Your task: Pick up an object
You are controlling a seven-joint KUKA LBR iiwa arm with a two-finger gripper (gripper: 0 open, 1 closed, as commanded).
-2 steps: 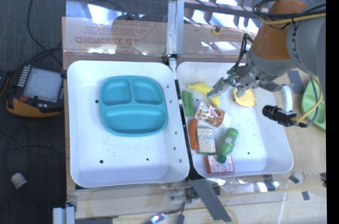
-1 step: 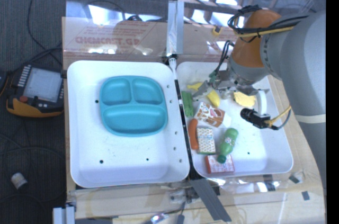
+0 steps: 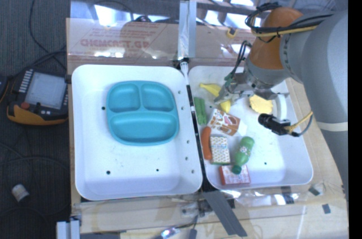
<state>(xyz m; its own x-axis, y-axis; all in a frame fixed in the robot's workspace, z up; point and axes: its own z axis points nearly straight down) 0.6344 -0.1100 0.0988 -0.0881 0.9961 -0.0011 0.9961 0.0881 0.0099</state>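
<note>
Camera view: the gripper [image 3: 231, 92] is lowered into the far part of the right bin [image 3: 294, 171], at a cluster of small yellow pieces [image 3: 211, 88], with a carton [image 3: 224, 122], a green bottle [image 3: 242, 152] and other toy foods lying nearer the camera; the left bin [image 3: 90, 176] holds a blue divided plate [image 3: 141, 112]. Whether the claw is apart or clamped on anything cannot be told, since the wrist hides it. By this evidence the reach is made, while the grasp and lift seemingly remain to be done.

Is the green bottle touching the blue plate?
Apart. The camera view shows the green bottle lying in the right bin, while the blue plate sits in the left bin, with both bins' rims between them.
</note>
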